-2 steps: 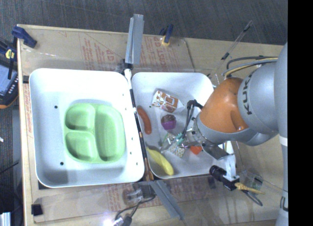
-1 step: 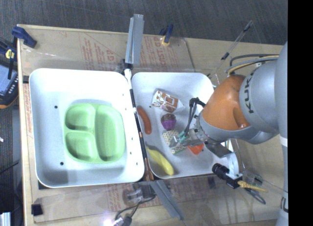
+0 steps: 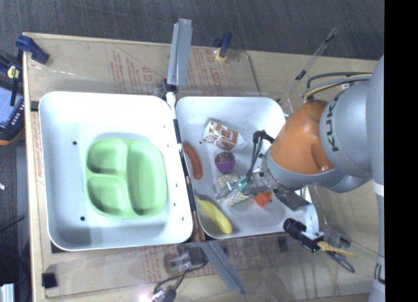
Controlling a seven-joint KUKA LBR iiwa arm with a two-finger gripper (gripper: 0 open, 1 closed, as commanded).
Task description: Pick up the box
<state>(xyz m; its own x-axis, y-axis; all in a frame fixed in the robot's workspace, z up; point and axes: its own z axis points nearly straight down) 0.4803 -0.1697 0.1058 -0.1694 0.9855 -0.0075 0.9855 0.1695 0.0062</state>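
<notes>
Camera view: gripper [image 3: 243, 186] was seen low in the right bin [image 3: 196, 112], finger state not discernible, box [image 3: 220, 135] ungrasped nearby; re-aiming toward it judged needed.

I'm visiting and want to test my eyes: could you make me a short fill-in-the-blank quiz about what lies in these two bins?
1. The green divided plastic tray lies in the ____ white bin.
2. The green tray has ____ compartments.
3. The long yellow banana lies in the ____ white bin.
4. The small purple round cup sits just below the small brown-and-white patterned ____.

Missing words: left; three; right; box
</notes>
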